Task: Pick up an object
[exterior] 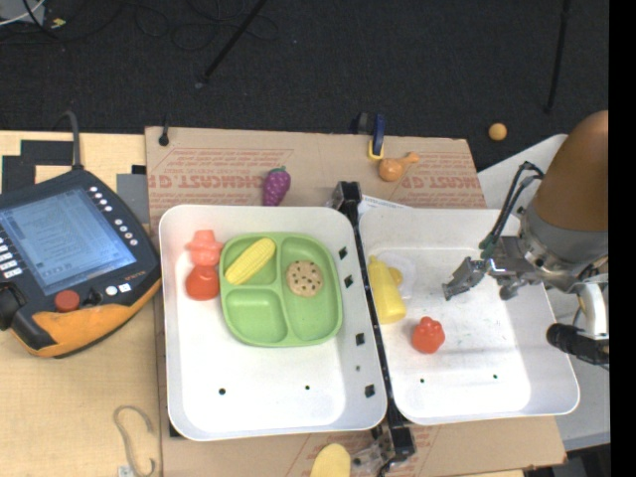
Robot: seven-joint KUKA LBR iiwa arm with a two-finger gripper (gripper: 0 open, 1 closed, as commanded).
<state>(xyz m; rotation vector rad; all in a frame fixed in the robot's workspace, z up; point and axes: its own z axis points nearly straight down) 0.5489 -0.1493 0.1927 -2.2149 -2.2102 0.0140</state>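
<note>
In the right bin (537, 391) a yellow bottle-shaped toy (386, 288) lies along the left wall. A small red pepper toy (428, 335) sits near the bin's middle. My gripper (486, 282) hangs over the right half of this bin, to the right of and a little beyond the pepper. Its fingers stand apart, open, with nothing between them. The left bin (199, 396) holds a green divided plate (268, 321) with a corn cob (247, 259) and a cookie (304, 278) on it. A red-orange toy (203, 264) stands beside the plate's left edge.
Purple grapes (276, 184) and an orange toy (395, 167) lie on the cardboard behind the bins, near a blue clamp (377, 137). A teach pendant (70, 256) rests left of the bins. A yellow toy (331, 460) lies at the front edge.
</note>
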